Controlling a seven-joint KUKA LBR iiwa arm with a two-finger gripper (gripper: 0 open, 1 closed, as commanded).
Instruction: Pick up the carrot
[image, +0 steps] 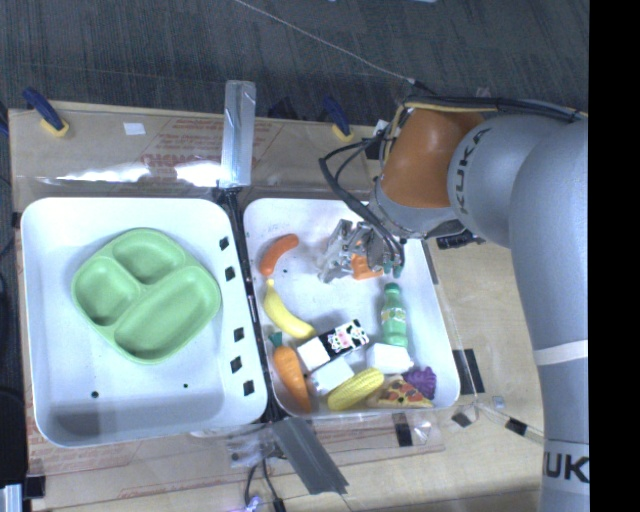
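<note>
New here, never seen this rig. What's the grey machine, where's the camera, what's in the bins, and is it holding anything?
The grey machine with the orange band is a KUKA iiwa robot arm, reaching in from the right. The single camera is fixed above the bench, looking down at a slant on two shallow white bins.

The left bin holds a green divided plate. The right bin holds toy food: a carrot near its front left corner, a banana, a sausage, a green bottle, corn, purple grapes, a pizza slice and a small cow-print carton.

The end effector hangs over the back of the right bin, well away from the carrot. Something orange sits at its tip, but I cannot tell whether it is gripped.
</note>
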